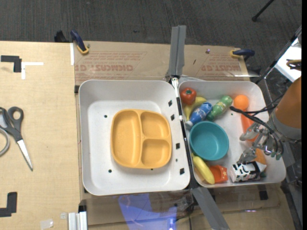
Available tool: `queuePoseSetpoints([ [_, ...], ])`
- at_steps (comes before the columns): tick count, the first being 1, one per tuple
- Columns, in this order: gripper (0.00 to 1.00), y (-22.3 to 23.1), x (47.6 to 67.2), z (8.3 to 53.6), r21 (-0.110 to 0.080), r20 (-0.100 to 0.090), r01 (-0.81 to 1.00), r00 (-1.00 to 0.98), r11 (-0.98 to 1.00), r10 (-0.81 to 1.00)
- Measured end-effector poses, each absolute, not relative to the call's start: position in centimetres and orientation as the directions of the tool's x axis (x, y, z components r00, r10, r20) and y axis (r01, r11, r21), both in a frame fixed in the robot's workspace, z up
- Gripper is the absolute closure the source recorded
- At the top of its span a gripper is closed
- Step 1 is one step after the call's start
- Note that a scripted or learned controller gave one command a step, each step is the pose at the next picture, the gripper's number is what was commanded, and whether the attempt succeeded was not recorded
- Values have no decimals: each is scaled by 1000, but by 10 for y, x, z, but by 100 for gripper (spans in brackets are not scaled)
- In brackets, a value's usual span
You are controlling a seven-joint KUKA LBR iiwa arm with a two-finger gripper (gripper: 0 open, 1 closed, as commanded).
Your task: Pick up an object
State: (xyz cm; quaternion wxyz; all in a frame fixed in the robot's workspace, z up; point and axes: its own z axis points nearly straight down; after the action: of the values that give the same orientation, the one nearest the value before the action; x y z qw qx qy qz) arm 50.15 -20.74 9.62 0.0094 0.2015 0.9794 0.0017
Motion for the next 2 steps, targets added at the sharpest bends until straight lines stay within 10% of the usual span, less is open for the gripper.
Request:
queuePoseSetpoints([
  [1, 0, -212, 493, 100, 15, -35, 374, -927, 927, 374],
  [2, 100, -214, 490, 108, 8, -26, 371, -928, 928, 371],
])
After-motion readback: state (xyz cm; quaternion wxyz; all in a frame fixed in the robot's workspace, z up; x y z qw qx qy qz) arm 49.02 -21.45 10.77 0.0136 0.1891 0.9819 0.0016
